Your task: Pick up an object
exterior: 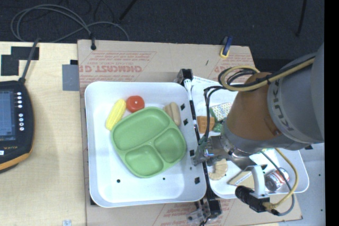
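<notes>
The left bin [100,166] holds a green divided plate [149,141], a yellow corn cob [115,114], a red tomato [135,102] and a tan bread-like piece [172,112]. My gripper [204,154] hangs low at the left edge of the right bin [302,180], close to the wall between the bins. Just beside it lie an orange-brown object [205,124] and a pale round cookie-like object [217,169]. The arm's orange band [249,114] and grey body cover much of the right bin.
A green patterned item [220,110] and a shiny can-like thing [273,181] lie in the right bin, with cables looping over it. A black handheld controller [13,119] rests at far left on the bench. Black clamps sit on the bins' shared edge.
</notes>
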